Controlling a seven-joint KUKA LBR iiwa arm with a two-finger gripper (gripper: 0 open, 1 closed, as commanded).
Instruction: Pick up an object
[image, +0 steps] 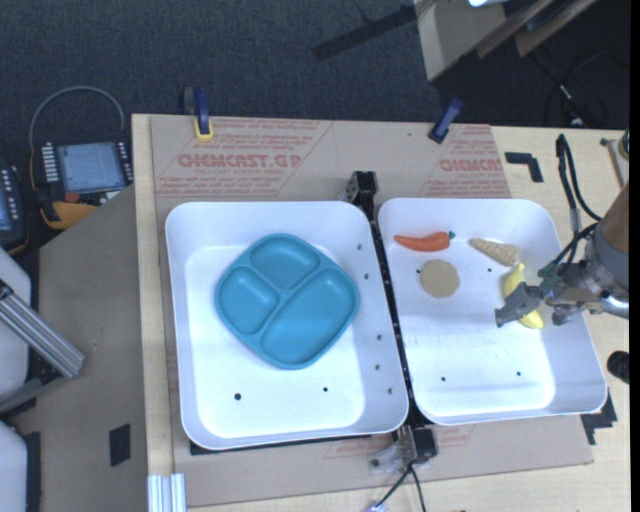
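Near the right bin's (480, 395) right edge, we saw our claw (525, 305) down over a yellow fruit (518, 290), grip impossible to tell, and judged it might slip off against the wall.

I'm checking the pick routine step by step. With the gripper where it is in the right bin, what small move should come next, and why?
Probably a short descent onto the yellow object. The gripper hangs right over it near the right bin's right side, and the view does not show it held, so lowering before closing seems the sensible step.
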